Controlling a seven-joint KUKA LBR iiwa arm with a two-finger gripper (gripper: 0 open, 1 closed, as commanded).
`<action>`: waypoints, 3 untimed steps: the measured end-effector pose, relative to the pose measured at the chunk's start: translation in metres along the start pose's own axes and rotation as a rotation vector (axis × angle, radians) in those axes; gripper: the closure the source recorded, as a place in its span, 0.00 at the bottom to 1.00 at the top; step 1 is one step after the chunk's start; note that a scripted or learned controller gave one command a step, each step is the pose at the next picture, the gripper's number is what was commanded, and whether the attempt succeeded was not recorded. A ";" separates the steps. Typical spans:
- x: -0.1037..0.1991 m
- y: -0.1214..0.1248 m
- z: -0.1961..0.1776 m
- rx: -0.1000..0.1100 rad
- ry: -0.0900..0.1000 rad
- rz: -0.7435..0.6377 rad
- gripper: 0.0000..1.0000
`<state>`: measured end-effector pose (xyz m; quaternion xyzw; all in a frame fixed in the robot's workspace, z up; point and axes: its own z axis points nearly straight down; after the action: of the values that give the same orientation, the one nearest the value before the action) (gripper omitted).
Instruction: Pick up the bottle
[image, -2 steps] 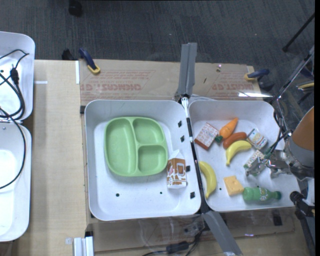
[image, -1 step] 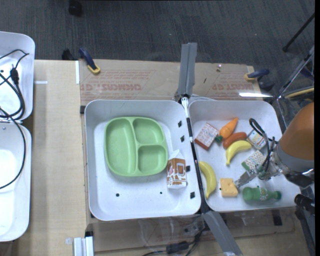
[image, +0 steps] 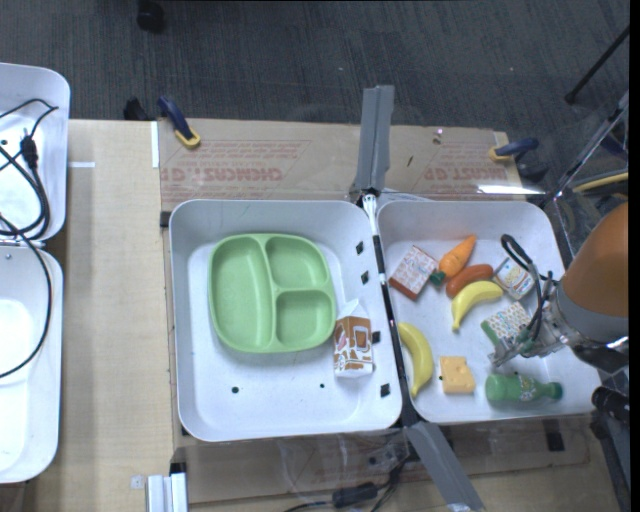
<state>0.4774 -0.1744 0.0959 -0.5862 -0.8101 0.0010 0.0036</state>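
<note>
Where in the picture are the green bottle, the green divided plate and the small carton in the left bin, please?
green bottle (image: 520, 390): camera view, on the middle of its body.
green divided plate (image: 222, 300): camera view, on its left rim.
small carton (image: 352, 347): camera view, on its front face.

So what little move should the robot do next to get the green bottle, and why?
Probably a small move down and toward the near edge of the right bin. The gripper sits just above the green bottle, which lies on its side near the front corner, beside the cheese block. Nothing is seen between the bottle and the gripper yet, so it needs to get centered over the bottle first.
</note>
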 end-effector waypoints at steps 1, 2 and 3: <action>-0.012 -0.004 0.006 -0.002 -0.002 -0.115 1.00; -0.005 -0.002 0.007 -0.002 -0.002 -0.135 1.00; -0.020 -0.006 0.006 -0.003 -0.004 -0.186 1.00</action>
<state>0.4774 -0.1951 0.0897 -0.5086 -0.8610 0.0006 0.0012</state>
